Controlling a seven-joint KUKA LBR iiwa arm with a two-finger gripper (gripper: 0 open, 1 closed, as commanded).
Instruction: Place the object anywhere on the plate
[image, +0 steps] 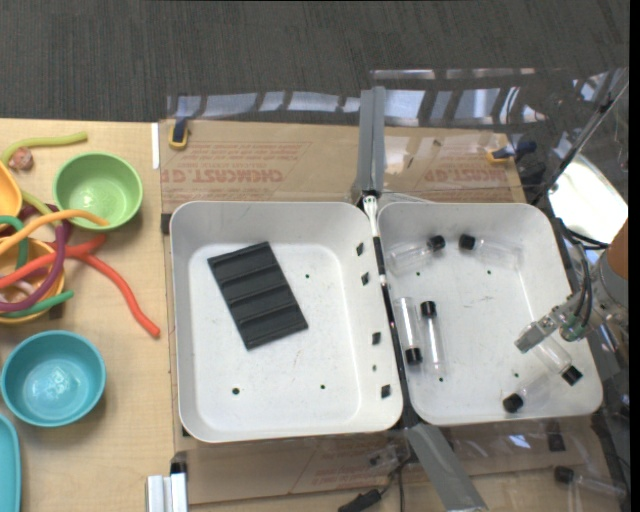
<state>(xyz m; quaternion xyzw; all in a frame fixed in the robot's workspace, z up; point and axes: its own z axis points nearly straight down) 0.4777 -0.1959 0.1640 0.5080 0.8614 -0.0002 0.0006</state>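
A black ridged plate (257, 294) lies flat and slanted in the left bin (190, 400). Several clear tubes with black caps lie in the right bin (480, 300). Two of them (430, 335) are side by side near its left wall, two more (415, 258) sit near the far wall, and two (540, 385) rest in the near right corner. My gripper (545, 333) hangs low over the right bin's right side, just above the corner tubes. I see nothing clearly held in it.
A raised divider (378, 290) separates the bins. Left of the bins on the wooden bench stand a green bowl (97, 190), a teal bowl (52, 378) and a tangle of coloured cords (60, 260). Cardboard (270, 165) lies behind the bins.
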